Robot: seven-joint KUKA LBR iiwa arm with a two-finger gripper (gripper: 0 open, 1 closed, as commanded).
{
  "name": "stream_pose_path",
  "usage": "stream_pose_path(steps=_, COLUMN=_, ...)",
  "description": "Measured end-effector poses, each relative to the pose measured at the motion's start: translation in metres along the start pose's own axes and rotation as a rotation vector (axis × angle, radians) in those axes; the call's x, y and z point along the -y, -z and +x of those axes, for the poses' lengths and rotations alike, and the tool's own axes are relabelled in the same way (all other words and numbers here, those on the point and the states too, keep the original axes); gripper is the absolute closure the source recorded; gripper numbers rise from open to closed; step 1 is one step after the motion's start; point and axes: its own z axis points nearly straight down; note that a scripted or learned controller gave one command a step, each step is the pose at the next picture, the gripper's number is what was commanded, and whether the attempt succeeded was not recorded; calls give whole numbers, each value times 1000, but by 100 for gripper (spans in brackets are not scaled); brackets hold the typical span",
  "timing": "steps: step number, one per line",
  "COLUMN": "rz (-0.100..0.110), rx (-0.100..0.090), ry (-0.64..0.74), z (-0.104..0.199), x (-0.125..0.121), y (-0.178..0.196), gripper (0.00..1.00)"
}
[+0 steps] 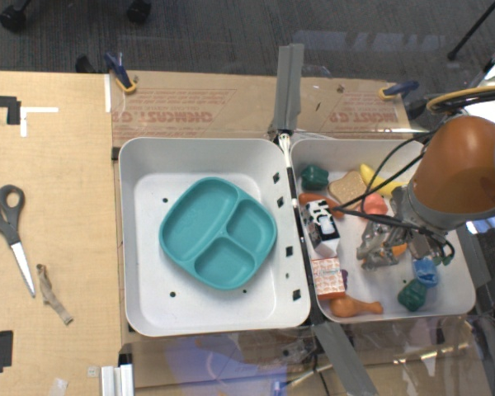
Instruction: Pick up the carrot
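The carrot [356,307] lies at 6 o'clock in the right bin [458,304], light, hard, slick toy plastic; I'd pinch its thick middle. My tool [381,249] hovers above; its grip I cannot tell.

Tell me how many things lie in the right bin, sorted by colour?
Green: 2, upper toy and lower toy
Orange: 2, carrot and bottom toy
Yellow: 1
Tan: 1
Pink: 1
Blue: 1
Boxes: 2
Total: 10
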Motion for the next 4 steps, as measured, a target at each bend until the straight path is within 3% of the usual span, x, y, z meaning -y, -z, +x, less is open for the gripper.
stream_pose_path(steps=1, rz=0, rx=0, ry=199, z=1, x=2, y=145, gripper=100)
stream_pose_path(steps=2, rz=0, rx=0, ry=199, z=1, x=2, y=145, gripper=0)
stream_pose_path(steps=3, rz=-2, rx=-3, ry=291, z=-3, x=11, y=3, gripper=0)
stream_pose_path(steps=4, rz=2, rx=4, ry=327, z=29, x=-15, y=-8, gripper=0)
